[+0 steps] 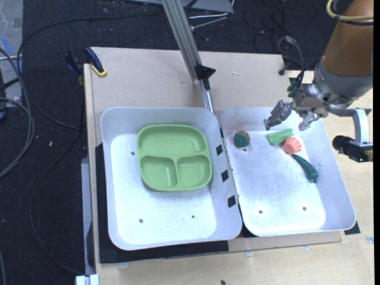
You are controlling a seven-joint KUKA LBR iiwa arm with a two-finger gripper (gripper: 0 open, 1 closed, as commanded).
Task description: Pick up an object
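Camera view: the gripper (292, 119) hangs over the far end of the right bin (332, 186), nothing in it.

The step looks like the approach, before any grasp. The jaws stand apart and bare, just above a light green block (278, 136). Touching that block lies a pink piece (292, 145), with a dark green piece (307, 165) beside it; a small ball (241, 138) sits apart. The left bin (119, 218) bears a green tray (175, 157). Next, probably: descend over one item and close.
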